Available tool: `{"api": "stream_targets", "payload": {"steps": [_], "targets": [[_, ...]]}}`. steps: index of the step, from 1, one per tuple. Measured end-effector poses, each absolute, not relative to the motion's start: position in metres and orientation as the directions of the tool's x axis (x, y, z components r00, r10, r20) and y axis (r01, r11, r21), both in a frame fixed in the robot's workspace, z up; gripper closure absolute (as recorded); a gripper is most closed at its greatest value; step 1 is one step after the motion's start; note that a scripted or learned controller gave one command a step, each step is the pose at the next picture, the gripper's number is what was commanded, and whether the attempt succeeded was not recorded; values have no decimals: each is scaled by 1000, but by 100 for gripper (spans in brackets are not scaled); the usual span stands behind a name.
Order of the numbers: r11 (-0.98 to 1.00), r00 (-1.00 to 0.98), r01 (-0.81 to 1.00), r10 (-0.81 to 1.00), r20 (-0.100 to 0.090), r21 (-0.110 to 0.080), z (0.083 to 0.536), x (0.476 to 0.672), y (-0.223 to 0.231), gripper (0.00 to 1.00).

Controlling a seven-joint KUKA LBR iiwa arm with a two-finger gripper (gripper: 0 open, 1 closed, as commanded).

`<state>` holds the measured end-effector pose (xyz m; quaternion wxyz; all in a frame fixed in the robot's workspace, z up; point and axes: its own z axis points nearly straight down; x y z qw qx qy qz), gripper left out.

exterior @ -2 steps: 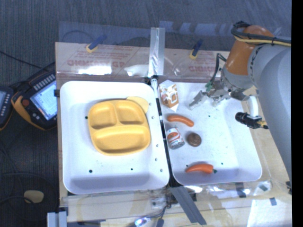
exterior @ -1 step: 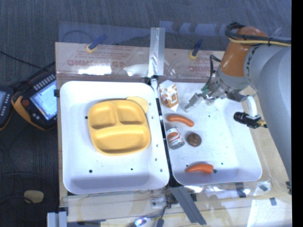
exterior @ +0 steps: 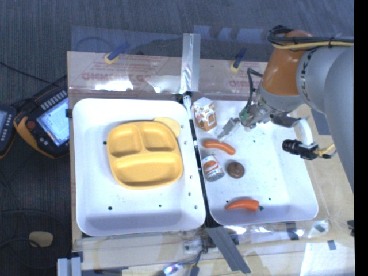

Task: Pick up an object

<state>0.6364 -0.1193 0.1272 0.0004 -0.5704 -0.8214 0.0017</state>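
Orange: 1 hot dog point(exterior: 219, 147), 1 carrot point(exterior: 242, 204); tool point(exterior: 225, 129) state cannot be told.

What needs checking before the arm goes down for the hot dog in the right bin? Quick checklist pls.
1. Gripper above hot dog: roughly, slightly up-right of it; ok.
2. Nothing held: cannot tell.
3. Hot dog lying apart from can: ok.
4. Carton close to gripper path: not ok, tight.
5. Brown round piece and carrot out of the way: ok.
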Motion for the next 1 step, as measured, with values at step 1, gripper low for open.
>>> {"api": "stream_targets", "payload": {"steps": [1], "targets": [[255,-255,967,967,-8,10,89,592,-109,0]]}}
